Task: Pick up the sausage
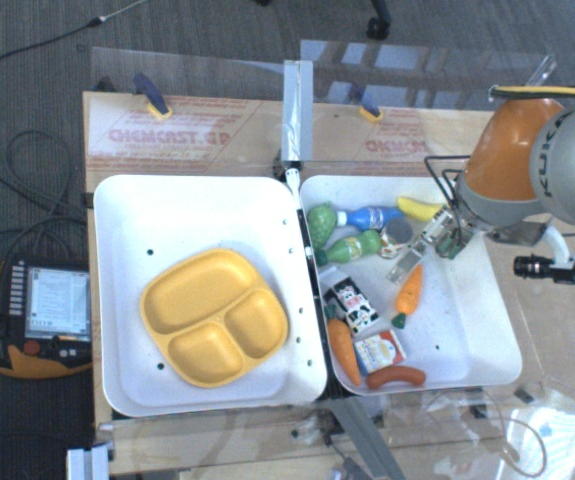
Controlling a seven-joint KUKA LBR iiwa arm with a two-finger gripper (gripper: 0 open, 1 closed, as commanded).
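Here the end effector [413, 255] hangs released, sausage [396, 377] apart; board reads "CHEMCAST" [167, 135].

Reddish sausage [396, 377] lies flat; near right bin's [487, 363] front edge.

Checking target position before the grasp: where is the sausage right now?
The sausage lies in the right bin near its front edge, just below the small carton, well apart from the gripper.
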